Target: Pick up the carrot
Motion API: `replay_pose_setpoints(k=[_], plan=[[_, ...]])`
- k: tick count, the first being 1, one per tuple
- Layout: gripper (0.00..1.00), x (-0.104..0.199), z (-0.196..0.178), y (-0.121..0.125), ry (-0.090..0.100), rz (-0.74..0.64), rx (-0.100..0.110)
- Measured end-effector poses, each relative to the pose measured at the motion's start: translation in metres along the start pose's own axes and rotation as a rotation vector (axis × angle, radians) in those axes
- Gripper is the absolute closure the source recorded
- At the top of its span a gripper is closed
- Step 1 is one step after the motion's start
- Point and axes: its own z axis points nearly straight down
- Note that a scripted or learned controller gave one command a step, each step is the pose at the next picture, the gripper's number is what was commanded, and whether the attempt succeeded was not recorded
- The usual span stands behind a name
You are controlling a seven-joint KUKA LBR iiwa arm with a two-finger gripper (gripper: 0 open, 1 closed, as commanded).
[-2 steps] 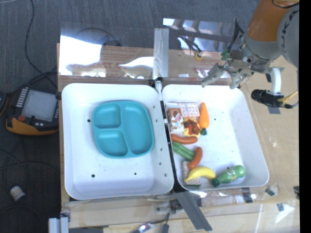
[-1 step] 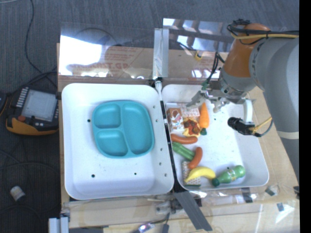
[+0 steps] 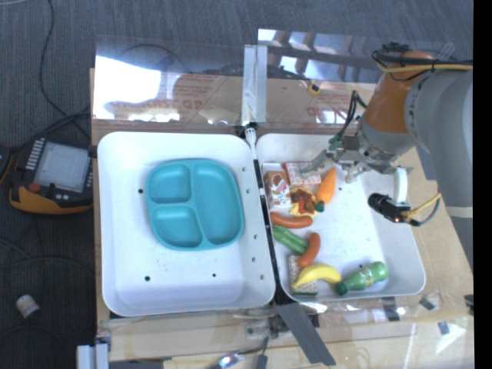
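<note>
1. The tool hangs over the top of the right bin; whether it is released or clenched cannot be told, and it sits just above the carrot's upper end.
2. The carrot lies tilted in that bin, among a pile of toy food.
3. Below the carrot lie a sausage, a cucumber, a banana and a green bottle.
4. Left of the carrot, the other bin holds a teal divided plate.
</note>
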Motion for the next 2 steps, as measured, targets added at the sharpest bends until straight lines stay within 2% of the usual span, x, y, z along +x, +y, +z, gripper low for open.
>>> replay_pose_setpoints(k=[1,2], plan=[[0.0,0.0,0.0,0.0,0.0,0.0,0.0],[1.0,0.001,-0.012,0.002,-0.003,-0.002,-0.006]])
